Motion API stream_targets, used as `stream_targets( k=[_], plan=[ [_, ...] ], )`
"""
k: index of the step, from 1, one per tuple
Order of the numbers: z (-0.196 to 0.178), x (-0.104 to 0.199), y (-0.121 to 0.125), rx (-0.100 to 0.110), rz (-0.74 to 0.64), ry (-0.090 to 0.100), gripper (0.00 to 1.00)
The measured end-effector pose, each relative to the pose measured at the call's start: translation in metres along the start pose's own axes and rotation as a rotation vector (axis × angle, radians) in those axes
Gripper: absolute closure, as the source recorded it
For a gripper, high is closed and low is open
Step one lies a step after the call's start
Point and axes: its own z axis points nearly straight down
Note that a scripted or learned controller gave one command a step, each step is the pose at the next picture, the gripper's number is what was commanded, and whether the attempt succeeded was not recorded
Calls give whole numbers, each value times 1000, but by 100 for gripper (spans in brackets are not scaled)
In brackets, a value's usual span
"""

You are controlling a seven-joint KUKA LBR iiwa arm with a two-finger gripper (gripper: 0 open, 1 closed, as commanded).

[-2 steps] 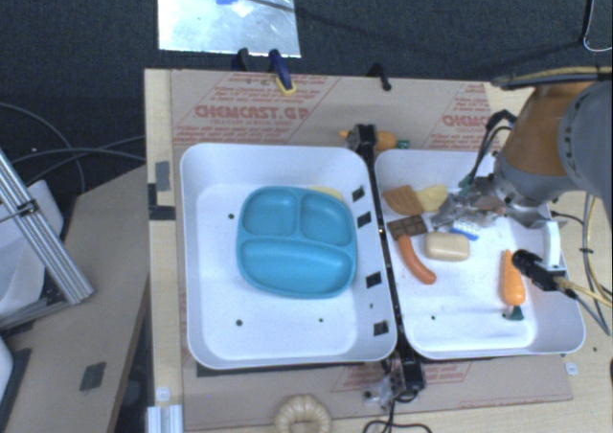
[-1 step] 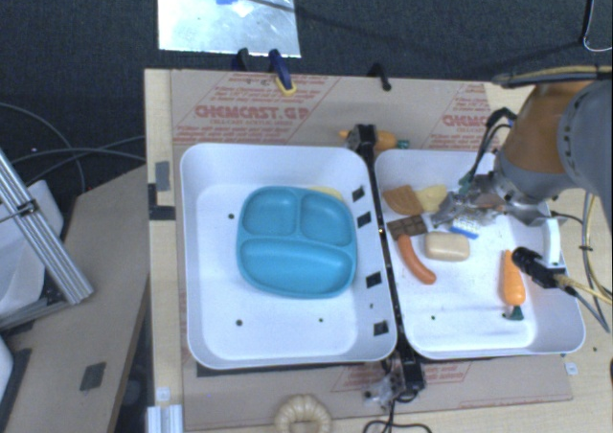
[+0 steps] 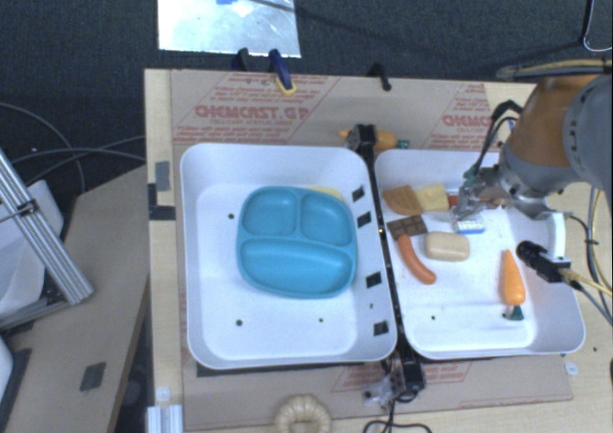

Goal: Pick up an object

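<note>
Here the jaws [image 3: 468,212], grip unclear, hang over the right bin [image 3: 546,335] on cardboard [image 3: 316,107].

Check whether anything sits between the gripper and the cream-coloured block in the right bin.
Nothing visible does. The gripper hangs in the right bin just above and to the right of the cream block, with bare bin floor between them. The sausage lies on the block's far side, to the left.

dark carpet [image 3: 77,29], silver sheet [image 3: 228,0] (shiny)
</note>
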Motion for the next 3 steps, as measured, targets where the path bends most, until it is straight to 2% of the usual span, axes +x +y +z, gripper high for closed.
stream_targets(
  k=[1,2,3],
  plan=[
    [-65,-3,2,14,-3,7,100],
    [-120,-4,5,14,-4,7,100],
    [-131,49,-5,19,-9,11,100]
  ],
)
